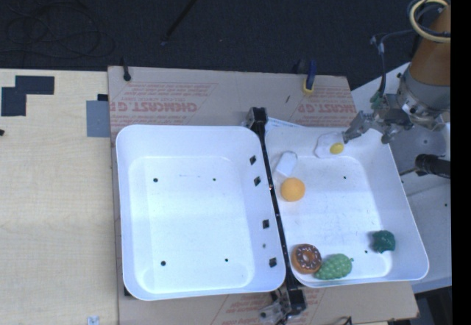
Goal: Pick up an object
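Arm's parked at the right bin's [412, 243] far corner, gripper [356, 129] above the rim; fingers open or closed, I can't tell. Nearest: a small yellow piece [336, 148], likely light and slippery, best pinched across its middle. Also one orange ball [292, 190], one donut [305, 258], one grape bunch [333, 267], one green lump [383, 241].

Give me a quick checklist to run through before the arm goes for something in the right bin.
1. Objects available in the right bin: orange ball, donut, green grape bunch, dark green piece, small yellow piece: ok.
2. Gripper over the right bin: only at its far rim, near the small yellow piece: ok.
3. Gripper free of any object: nothing visible between its fingers: ok.
4. Finger opening: cannot tell.
5. Orange ball clear of its neighbours: ok.
6. Donut apart from the grape bunch: touching, not ok.
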Tool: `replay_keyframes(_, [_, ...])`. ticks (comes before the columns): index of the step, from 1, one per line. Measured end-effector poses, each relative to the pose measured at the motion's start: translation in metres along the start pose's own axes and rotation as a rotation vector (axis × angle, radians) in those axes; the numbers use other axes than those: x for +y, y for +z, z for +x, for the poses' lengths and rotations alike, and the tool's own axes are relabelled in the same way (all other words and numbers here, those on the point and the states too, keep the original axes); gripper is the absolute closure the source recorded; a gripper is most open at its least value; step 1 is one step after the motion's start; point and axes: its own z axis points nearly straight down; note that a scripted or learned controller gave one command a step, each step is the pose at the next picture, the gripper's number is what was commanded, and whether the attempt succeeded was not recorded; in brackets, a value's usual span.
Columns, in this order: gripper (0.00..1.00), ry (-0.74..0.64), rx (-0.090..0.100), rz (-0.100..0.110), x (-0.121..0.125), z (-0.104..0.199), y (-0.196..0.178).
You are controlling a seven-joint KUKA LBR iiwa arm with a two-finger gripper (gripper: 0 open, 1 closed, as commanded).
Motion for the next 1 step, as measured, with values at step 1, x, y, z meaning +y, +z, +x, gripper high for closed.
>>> replay_keyframes(1, [0.0, -0.003, 0.003, 0.002, -0.0006, 0.0576, -0.0981])
